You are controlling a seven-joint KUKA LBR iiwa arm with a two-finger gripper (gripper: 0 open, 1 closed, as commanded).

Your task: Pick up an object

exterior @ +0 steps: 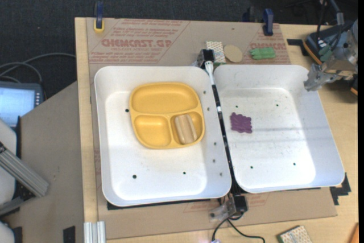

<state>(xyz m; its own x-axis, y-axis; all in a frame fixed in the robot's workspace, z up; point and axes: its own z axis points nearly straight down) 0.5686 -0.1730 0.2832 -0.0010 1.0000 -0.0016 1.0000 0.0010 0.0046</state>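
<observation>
A small purple bunch of toy grapes (241, 123) lies in the right bin (296, 173), near its left wall. In the left bin (165, 185) sits a yellow divided plate (165, 102), and a tan bread-like piece (183, 128) rests in its lower right compartment. My gripper (313, 81) hangs at the right bin's far right corner, just over the rim, well away from the grapes. Nothing can be seen held in it.
Behind the bins on the brown board lie a green toy (263, 54), a tan round disc (233, 53) and a small patterned block (214, 46). Blue clamps (267, 15) hold the board's far edge. Cables (227, 219) run at the front edge.
</observation>
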